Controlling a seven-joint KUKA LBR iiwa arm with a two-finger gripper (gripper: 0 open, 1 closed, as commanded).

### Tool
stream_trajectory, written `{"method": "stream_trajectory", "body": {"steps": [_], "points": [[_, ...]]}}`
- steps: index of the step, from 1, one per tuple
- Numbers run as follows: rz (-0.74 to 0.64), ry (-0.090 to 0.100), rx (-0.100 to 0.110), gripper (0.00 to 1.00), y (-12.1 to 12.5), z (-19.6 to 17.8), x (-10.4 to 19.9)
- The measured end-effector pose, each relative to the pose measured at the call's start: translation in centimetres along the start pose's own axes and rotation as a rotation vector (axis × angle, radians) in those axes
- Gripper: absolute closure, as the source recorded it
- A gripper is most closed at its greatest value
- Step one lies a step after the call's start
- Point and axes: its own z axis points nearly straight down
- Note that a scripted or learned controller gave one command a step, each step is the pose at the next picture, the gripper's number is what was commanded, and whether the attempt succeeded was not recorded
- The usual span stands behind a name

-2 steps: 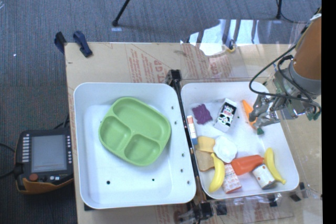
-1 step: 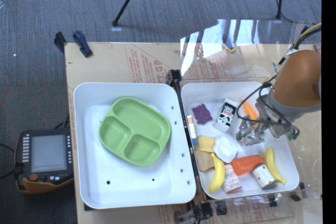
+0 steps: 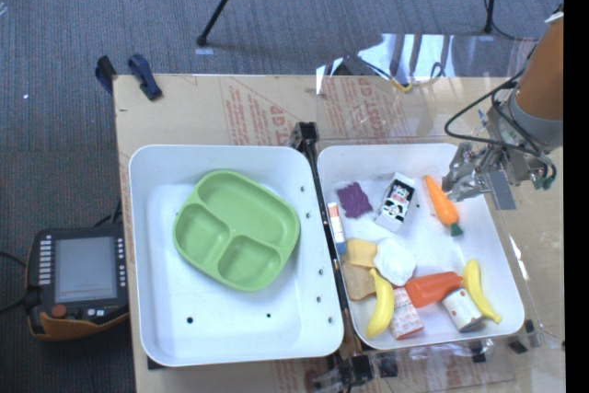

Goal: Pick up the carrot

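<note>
The metal two-finger gripper [image 3: 463,179] hangs low by the right white bin's [image 3: 512,260] far right rim, fingers slightly parted with nothing between them. The small orange carrot [image 3: 441,201] lies just left of and below its tips. Bare bin floor lies around the carrot; a black-and-white milk carton [image 3: 397,201] sits further left.

The divided plate [image 3: 236,230] lies in the left bin [image 3: 147,170]; in the right bin [image 3: 512,267], the carrot [image 3: 441,201] lies right of the milk carton [image 3: 397,201], behind two bananas [image 3: 380,306].
</note>
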Motion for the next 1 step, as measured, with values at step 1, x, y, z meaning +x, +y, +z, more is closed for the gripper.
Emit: {"method": "stream_trajectory", "body": {"steps": [1], "points": [[-0.579, 0.013, -0.014, 1.0, 0.67, 10.65, -0.66]]}}
